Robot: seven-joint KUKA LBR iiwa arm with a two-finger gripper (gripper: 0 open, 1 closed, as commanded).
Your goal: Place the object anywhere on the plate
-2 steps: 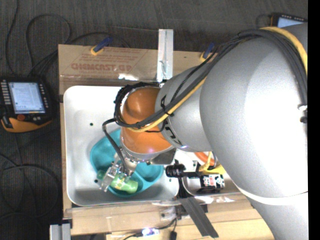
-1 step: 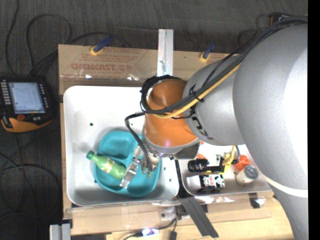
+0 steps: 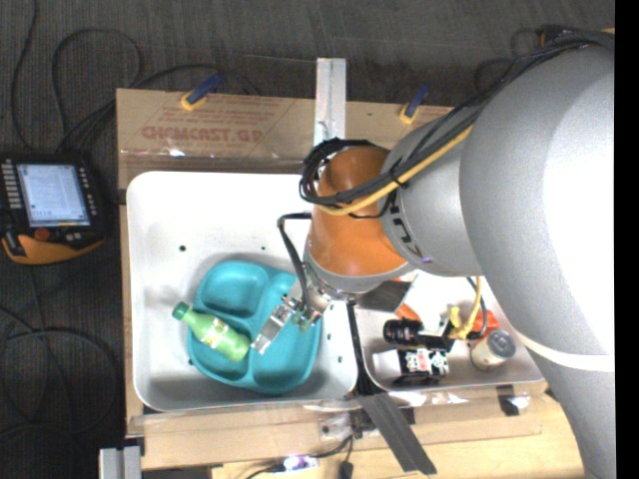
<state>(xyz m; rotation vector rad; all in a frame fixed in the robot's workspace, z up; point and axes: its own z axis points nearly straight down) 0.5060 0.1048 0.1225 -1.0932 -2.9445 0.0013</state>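
A teal divided plate lies in the left white bin. A green bottle with a yellow label rests on its side across the plate's left part, its cap poking past the left rim. My gripper hangs over the plate's right section, a short way right of the bottle and apart from it. Its fingers are open with nothing between them. The grey arm and its orange band hide the divide between the bins.
The right bin holds several small items: a black bottle, a dark object, yellow and orange pieces and a pale round thing. A tablet sits on the floor at left.
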